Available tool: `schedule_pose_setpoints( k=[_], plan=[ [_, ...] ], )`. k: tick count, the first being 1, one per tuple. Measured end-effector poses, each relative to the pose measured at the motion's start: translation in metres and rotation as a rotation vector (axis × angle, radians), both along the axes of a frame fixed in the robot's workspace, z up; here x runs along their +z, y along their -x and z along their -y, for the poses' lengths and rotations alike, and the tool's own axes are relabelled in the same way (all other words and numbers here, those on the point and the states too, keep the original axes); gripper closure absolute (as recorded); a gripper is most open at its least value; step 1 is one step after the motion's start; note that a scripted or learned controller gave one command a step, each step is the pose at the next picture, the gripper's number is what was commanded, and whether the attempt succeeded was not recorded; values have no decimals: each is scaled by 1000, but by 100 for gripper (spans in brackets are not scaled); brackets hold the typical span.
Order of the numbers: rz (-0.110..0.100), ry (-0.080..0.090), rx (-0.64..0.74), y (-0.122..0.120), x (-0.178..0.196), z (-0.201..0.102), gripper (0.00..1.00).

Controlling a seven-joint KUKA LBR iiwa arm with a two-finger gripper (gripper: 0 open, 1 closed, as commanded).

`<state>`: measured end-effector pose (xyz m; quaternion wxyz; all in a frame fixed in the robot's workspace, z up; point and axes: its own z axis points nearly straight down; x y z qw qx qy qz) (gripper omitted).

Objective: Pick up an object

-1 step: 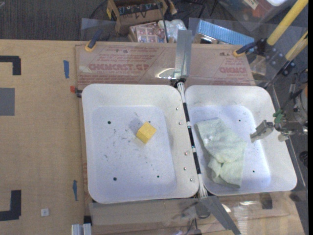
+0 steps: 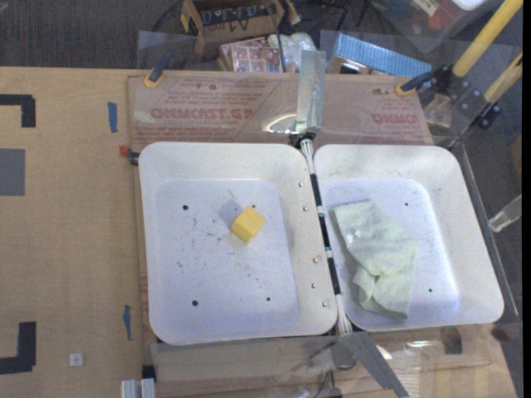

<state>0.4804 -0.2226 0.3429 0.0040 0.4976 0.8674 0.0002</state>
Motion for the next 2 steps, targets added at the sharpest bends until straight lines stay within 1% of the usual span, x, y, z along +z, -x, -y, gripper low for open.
schedule_pose_setpoints(
  k=[1, 2],
  plan=[
    [-4, -3, 34, 0, -115, -107, 0],
    [-7, -4, 127, -22, -153, -194, 0]
  ],
)
